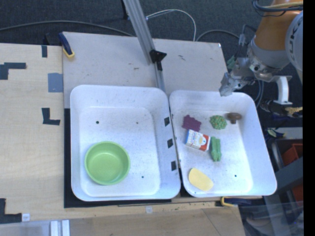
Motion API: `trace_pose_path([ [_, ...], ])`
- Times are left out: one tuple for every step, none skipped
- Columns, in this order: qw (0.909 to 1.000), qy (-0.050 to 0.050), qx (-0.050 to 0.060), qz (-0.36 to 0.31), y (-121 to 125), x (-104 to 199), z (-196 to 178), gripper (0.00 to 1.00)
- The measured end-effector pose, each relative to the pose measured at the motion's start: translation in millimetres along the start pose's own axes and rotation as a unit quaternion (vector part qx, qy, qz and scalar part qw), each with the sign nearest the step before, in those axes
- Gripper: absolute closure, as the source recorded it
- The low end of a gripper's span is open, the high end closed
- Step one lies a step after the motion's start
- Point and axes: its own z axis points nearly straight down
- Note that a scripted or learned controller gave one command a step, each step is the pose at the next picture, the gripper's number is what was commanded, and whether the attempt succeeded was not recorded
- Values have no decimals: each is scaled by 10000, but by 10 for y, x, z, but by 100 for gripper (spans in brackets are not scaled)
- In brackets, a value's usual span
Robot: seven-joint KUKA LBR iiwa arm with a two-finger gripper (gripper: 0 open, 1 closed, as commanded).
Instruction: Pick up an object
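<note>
My gripper point(227, 89) hangs over the far rim of the right bin point(256, 146), with nothing seen between its fingers. Inside that bin lie a purple block point(191, 122), a green bumpy lump point(218, 122), a small brown piece point(234, 116), a red-and-white carton point(198, 140), a green stick-shaped toy point(215, 149) and a yellow wedge point(200, 179). The brown piece and green lump are the nearest to the gripper, a short way toward the camera from it.
The left bin point(118, 107) holds a green bowl point(107, 162) at its near left. A slanted metal pole point(142, 26) rises behind the bins. Cables run over the dark floor at the back. Wooden benchtop lies at the left.
</note>
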Motion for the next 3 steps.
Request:
trace_pose_path([
  [10000,7,10,-18,-126,499,69,100],
  [10000,5,14,-20,-203,982,175,100],
  [10000,6,10,-22,-218,1425,171,100],
])
